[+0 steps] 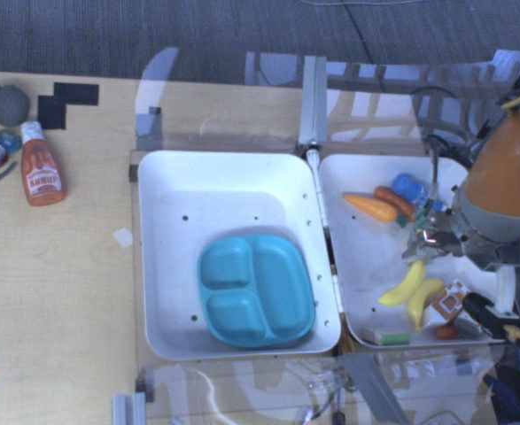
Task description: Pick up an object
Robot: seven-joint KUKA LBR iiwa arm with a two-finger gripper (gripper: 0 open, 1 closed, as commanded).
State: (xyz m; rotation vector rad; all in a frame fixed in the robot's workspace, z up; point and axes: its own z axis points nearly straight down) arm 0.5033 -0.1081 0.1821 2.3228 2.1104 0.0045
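The gripper (426,235) hangs low over the right bin (359,264), just above the bananas (410,290). Whether it is open or closed cannot be determined. A carrot (370,206) lies at the bin's far side. The left bin (171,237) holds a blue tray (255,289).
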